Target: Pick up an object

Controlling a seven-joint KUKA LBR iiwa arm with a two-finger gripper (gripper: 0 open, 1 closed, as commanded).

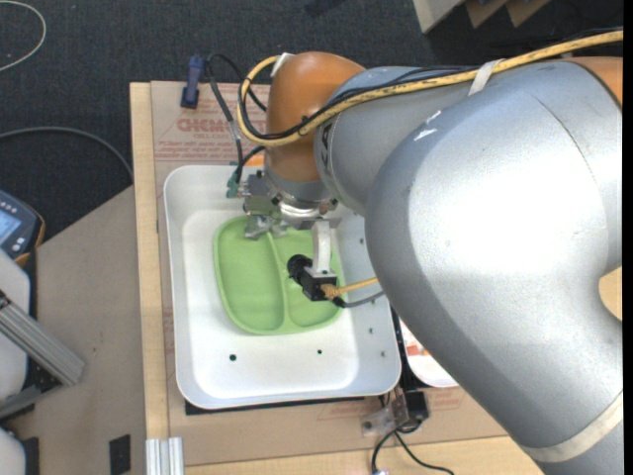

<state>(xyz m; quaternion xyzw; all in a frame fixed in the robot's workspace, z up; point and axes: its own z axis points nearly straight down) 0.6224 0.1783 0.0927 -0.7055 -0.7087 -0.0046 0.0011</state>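
Now, arm: the grey arm reaches in from the right and bends down over the left bin (198, 295), its bulk covering most of the view's right half.
Task's thing: a green divided tray (255, 290) lies flat on the floor of the left bin, towards the far side, with bare white floor in front of it.
Gripper position: the gripper (269, 224) hangs low at the tray's far rim, seemingly at or just above that edge.
Why there: the raised rim looks like the only part of so flat a thing that offers a hold, so the far edge is a sensible place to come down.
Gripper state: hidden under the wrist at this angle, so whether it is spread or pressed together cannot be told.
Hold: nothing shows the tray gripped or lifted; it appears to rest on the bin floor.
Step judged: approach or first contact, lift not yet made.
Risk: a thin, sloping rim may slip out on the way up.
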